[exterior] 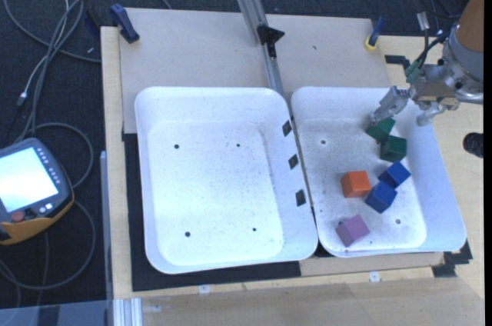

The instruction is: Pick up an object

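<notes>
Nearest the camera, a purple block [353,228] is seen at the front of the right bin [442,186]. Behind it an orange block [355,184] and two blue blocks [387,187] are found, then two green blocks [387,138] nearer the back. Above these the gripper [406,106] is held with its fingers spread wide and nothing between them. No block is judged lifted yet; descent, closing and lifting are left.
</notes>
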### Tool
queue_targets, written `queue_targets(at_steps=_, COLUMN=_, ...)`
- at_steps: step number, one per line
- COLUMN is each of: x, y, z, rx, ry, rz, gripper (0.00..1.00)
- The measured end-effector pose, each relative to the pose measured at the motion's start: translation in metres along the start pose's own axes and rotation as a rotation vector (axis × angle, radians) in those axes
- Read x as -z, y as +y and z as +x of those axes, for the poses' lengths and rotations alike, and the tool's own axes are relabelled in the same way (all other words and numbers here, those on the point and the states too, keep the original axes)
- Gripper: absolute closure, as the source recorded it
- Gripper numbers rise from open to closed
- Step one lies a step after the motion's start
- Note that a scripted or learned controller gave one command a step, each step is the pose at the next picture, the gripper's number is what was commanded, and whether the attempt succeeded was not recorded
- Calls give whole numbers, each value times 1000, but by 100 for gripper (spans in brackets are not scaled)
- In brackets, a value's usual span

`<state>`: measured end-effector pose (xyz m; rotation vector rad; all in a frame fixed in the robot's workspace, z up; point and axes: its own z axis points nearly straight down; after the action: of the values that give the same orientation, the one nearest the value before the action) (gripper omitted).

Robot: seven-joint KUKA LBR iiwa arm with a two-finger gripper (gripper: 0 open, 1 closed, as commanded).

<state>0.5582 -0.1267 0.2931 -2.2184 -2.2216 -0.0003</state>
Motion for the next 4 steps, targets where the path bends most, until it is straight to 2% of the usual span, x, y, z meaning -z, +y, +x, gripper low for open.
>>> queue_targets(at_steps=1, x=-95, y=-48, z=44, rx=0, ry=3, rz=11, gripper=0)
queue_targets(at_steps=2, x=-174, y=-35, z=39, rx=-1, ry=-4, rz=-17, gripper=0)
queue_targets(at_steps=3, x=-187, y=-15, z=-12, rx=-2, ry=-9, rz=-23, gripper=0)
queue_targets(at_steps=4, x=-178, y=-16, z=-8, rx=1, ry=-7, rz=-21, gripper=100)
